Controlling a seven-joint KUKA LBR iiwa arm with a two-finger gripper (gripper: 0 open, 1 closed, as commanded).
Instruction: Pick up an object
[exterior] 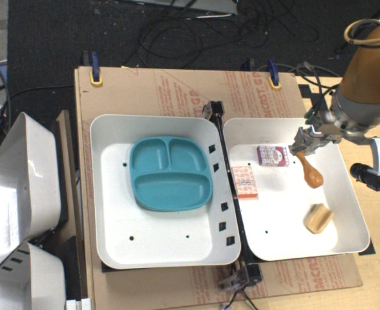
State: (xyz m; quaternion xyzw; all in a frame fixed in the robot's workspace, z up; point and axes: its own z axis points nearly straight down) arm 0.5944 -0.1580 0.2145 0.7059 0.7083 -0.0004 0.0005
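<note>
Block (318, 219), tan wood, lies nearest the cam at approx 5 o'clock in the right bin (351, 237), tilted, well apart from the rest. Gripper (304, 142) sits at approx 1 o'clock in that bin, low over the floor; can't tell if fingers are apart or together, too dark and small. Spoon (310, 171), brown wood, runs from just under the gripper tip down toward 5 o'clock, its top end touching or nearly touching the tip; can't tell if it's clamped. Pink box (272, 155) lies just beside the gripper at its 9 o'clock, flat. Red-white card (244, 181) lies further out at 8 o'clock, near the divider btwn bins. Arm (364, 76) w/ orange band rises at 2 o'clock from the gripper. Left bin (112, 237) holds a teal tray (171, 174), three compartments, flat, approx centre, slightly toward 12 o'clock.
</note>
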